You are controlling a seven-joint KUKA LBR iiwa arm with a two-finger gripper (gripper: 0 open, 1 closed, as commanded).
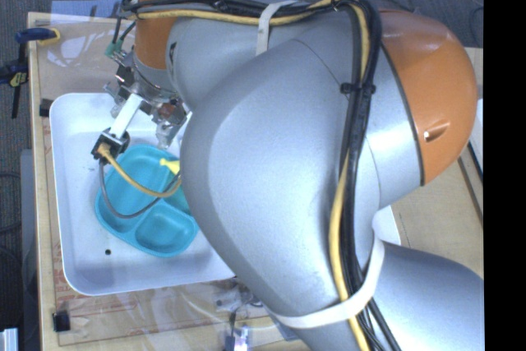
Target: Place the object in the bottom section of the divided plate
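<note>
Camera view is mostly taken up by the grey KUKA arm with orange bands (pixel 329 177), which reaches in from the right and covers the middle and right of the wooden worktop (pixel 37 45). A bundle of black and yellow cables (pixel 246 10) runs along the arm's upper side and down its body. At the left lies the shallow white plastic bin (pixel 74 234), its right part hidden under the arm. Inside it sits the light-blue divided plastic plate (pixel 152 218), tilted, with the arm covering its right edge; two sections can be made out, and a thin yellow cable loop (pixel 136 181) curves across the upper one. The gripper (pixel 152 115) hangs above the plate's upper rim, close to it; whether its fingers are parted or closed cannot be told. A small yellow object (pixel 170 167) shows at the plate's upper right edge, just beside the arm; what it is cannot be told.
</note>
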